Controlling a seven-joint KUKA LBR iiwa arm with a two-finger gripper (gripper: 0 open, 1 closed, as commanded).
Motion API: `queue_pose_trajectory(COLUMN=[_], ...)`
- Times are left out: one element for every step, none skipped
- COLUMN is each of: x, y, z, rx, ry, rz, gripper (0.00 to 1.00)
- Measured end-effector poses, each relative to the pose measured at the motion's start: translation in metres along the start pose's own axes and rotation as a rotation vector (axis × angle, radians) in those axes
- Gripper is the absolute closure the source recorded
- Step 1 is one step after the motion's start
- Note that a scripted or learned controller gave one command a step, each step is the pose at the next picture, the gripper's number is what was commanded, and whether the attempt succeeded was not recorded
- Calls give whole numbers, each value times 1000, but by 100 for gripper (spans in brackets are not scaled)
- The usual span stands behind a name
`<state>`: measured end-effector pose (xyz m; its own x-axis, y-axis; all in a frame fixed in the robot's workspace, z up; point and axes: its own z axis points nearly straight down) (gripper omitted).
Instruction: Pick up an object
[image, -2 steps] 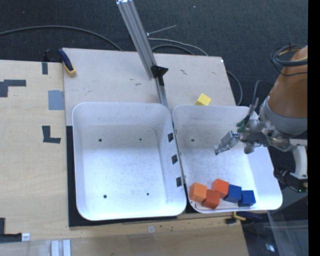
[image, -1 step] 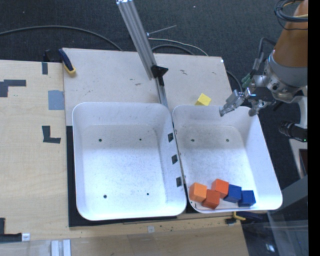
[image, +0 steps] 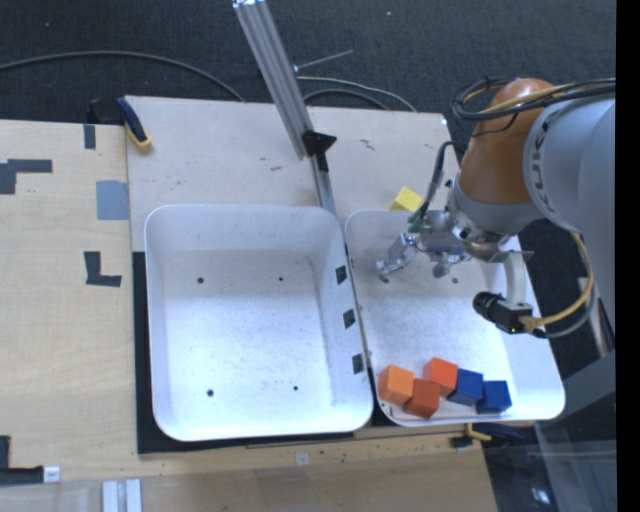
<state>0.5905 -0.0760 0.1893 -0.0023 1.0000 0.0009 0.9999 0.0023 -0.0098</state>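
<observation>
Several small blocks lie bunched at the near edge of the right bin (image: 440, 320): an orange block (image: 398, 382), two more orange ones (image: 440, 372) (image: 424, 399), and two blue blocks (image: 468, 386) (image: 493, 397). My gripper (image: 414, 265) hangs over the far part of that bin, well away from the blocks. Its fingers (image: 388, 265) stand open with nothing between them.
A yellow block (image: 407, 199) lies on the bench just beyond the right bin's far rim. The left bin (image: 160, 300) sits alongside. A slanted metal rail (image: 285, 85) reaches down to the divide between the bins. A black cable plug (image: 497, 309) hangs off the arm.
</observation>
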Motion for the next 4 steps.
queue_pose_trajectory(x=[-31,3,-30,35], y=[36,12,29,-4], z=[75,-8,45,-5], rx=[-2,-15,-6,-10], ry=[-3,0,-3,2], rz=[3,-2,2,-5], gripper=[0,0,0,0])
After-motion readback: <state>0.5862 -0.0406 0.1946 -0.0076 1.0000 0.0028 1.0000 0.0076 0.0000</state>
